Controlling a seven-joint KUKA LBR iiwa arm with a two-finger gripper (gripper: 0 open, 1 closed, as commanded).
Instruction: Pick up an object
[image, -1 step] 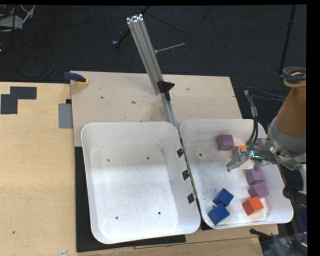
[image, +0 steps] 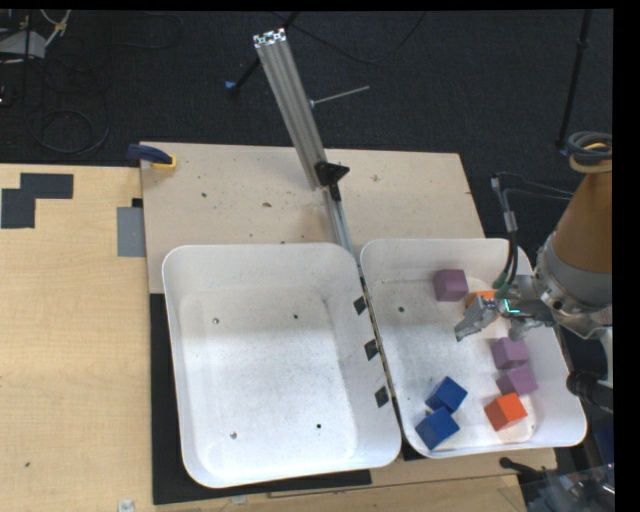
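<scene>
Right-hand shallow white plastic bin (image: 400, 275): holds six small blocks and the two-finger gripper (image: 474, 323) of the grey arm, which enters over the bin's right rim; whether the gripper is released or clenched cannot be told, and no block is seen in its grasp.

Contents, by position: one purple cube (image: 450, 285) near the bin's far edge, just beyond the gripper and slightly toward the divider; a small orange piece (image: 483, 297) close beside the gripper on its far side, partly hidden; two purple cubes (image: 510, 352) (image: 518, 380) along the right rim, nearer the front; one orange-red cube (image: 506, 410) by the front right corner; two blue cubes (image: 447, 394) (image: 436, 428) touching near the front edge.

Governing relation, as judged: the far purple cube and the upper right-rim cube lie nearest, on opposite sides of the gripper; either calls for a short sideways shift before descent.

Left-hand shallow white bin (image: 200, 300): noted alongside.
</scene>
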